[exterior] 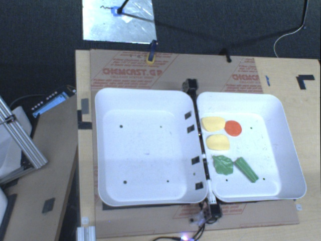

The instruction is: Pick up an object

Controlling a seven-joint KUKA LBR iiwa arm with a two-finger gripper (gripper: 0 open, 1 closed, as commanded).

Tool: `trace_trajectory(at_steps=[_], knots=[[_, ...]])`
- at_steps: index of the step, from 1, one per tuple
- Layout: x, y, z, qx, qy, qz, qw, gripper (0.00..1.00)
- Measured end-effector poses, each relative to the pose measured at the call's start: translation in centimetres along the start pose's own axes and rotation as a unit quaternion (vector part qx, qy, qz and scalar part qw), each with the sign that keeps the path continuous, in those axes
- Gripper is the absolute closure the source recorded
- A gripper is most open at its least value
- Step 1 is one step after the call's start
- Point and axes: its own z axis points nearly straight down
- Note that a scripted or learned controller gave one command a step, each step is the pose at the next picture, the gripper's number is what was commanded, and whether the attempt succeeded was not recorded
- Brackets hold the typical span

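Note:
The right bin (286, 134) holds several small objects near its left wall. A yellow piece (213, 123) lies at the top, with a round orange-red piece (233, 128) just right of it. A second yellow piece (218, 142) sits below them. Lower down lie a green leafy piece (223, 164) and a long green piece (246, 169) beside it, slanting down to the right. All of them rest flat on the bin floor, apart from each other or barely touching.
The left bin (108, 134) stands beside the right one, joined by a row of black clips (193, 144). Both rest on a cardboard sheet (135, 69). A metal plate (118, 14) lies at the back, and an aluminium frame (20, 139) stands at the left.

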Motion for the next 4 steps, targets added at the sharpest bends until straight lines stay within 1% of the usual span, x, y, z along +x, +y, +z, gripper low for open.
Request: trace_trajectory(at_steps=[1,2,3,4], knots=[[0.0,-3.6,0.1,0.001,0.0,0.001,1.0,1.0],[0.0,-3.5,0.1,0.001,0.0,0.0,1.0,0.0],[0.0,-3.5,-1.1,-0.002,-0.001,-0.002,1.0,1.0],[0.1,-3.5,-1.0,-0.001,0.0,-0.002,1.0,0.0]])
